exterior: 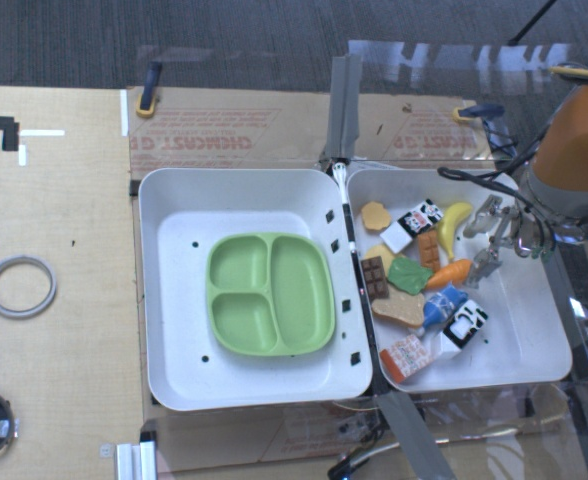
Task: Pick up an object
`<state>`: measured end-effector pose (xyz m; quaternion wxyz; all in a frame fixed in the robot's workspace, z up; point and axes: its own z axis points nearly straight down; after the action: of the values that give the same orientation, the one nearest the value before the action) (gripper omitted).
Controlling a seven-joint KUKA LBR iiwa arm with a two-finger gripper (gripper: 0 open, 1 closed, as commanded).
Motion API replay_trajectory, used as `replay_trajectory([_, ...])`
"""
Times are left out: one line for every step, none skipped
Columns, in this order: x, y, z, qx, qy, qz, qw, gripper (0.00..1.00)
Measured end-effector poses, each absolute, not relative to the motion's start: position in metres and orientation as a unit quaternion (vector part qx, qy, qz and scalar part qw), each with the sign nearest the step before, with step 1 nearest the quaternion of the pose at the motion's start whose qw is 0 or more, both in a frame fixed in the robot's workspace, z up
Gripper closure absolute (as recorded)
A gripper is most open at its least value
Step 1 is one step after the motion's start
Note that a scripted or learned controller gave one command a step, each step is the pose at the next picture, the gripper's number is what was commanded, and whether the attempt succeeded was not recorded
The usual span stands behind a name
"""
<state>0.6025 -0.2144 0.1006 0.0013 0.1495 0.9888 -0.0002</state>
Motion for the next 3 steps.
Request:
replay_trajectory([0.629, -0.222, 0.093, 0.252, 0.968, -0.0005, 0.002, 0.00])
replay_trajectory([0.642, -0.214, 0.091, 0.446, 0.895, 0.0022, -0.011, 0.00])
replay_trajectory([0.644, -0.217, 0.103, 0.445, 0.895, -0.0008, -0.001, 1.00])
